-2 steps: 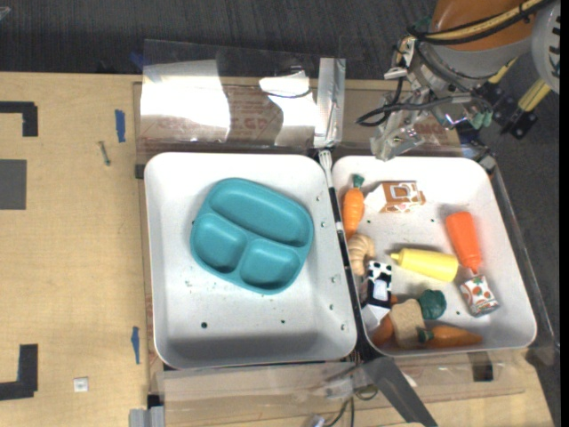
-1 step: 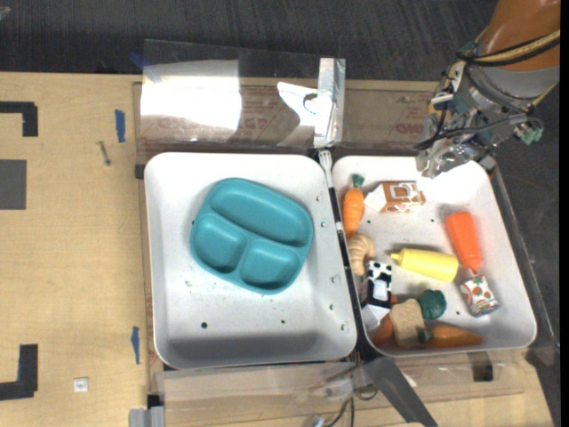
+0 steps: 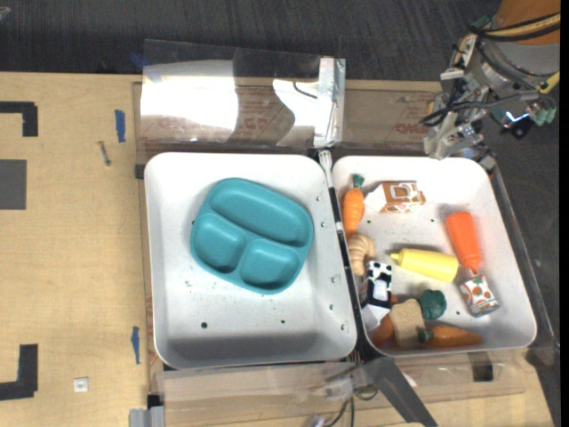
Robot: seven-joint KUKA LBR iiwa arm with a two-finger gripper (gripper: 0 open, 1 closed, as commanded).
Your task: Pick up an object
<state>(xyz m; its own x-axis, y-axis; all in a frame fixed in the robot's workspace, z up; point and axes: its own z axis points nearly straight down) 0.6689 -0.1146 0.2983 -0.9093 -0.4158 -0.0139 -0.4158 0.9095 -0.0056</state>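
The right bin (image 3: pixel 505 205) holds several toy foods. Among them are a carrot (image 3: pixel 354 206), an orange-and-white box (image 3: pixel 400 196), an orange bottle (image 3: pixel 464 238), a yellow squeeze bottle (image 3: pixel 427 261), a small carton (image 3: pixel 480 295), a black-and-white piece (image 3: pixel 380 281), a green piece (image 3: pixel 433 303), a tan block (image 3: pixel 407 320) and a second carrot (image 3: pixel 451 334). My gripper (image 3: pixel 458 140) hangs at the bin's far right corner, above its back rim, with nothing in it. It is well clear of all the items.
In the left bin (image 3: pixel 169 194) lies a teal divided plate (image 3: pixel 252 232). A clear plastic panel (image 3: pixel 240 105) stands behind that bin. Cables hang around the wrist (image 3: pixel 507 60) at the top right. A tan bench top (image 3: pixel 62 238) spreads to the left.
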